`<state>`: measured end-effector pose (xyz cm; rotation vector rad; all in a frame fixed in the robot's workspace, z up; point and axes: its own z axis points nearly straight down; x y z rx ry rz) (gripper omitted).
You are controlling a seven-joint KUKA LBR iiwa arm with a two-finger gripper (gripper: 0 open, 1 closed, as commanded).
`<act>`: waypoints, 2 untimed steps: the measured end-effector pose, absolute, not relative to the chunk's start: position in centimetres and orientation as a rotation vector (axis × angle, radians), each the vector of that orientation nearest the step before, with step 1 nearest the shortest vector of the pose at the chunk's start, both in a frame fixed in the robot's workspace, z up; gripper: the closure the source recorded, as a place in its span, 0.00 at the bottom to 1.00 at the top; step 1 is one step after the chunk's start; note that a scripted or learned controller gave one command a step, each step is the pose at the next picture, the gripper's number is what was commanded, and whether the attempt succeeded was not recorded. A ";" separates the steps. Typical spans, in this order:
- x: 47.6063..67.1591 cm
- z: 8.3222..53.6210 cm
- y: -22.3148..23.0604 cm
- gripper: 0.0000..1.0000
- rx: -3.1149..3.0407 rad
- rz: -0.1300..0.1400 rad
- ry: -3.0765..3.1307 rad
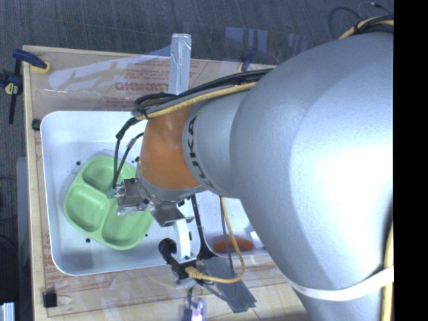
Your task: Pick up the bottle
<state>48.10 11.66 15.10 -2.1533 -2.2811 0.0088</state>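
My grey arm (301, 166) reaches in from the right, its orange-banded wrist (167, 149) bent down over the left shallow white bin (57, 152). My pincer (130, 199) hangs over the green three-compartment plastic plate (93, 202); how wide it stands I cannot tell. I cannot pick out the bottle.

The grey arm (301, 152) has an orange band (164, 156) (lettering beside it, seemingly "KUKA") and black and yellow cables (194, 92).

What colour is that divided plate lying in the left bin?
Light green. The divided plate shows in the camera view, lying in the white left bin.
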 end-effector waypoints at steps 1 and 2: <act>47.6 23.3 16.1 1.00 -2.089 0.003 -2.344; 47.8 9.7 16.0 1.00 -2.523 -0.010 -1.866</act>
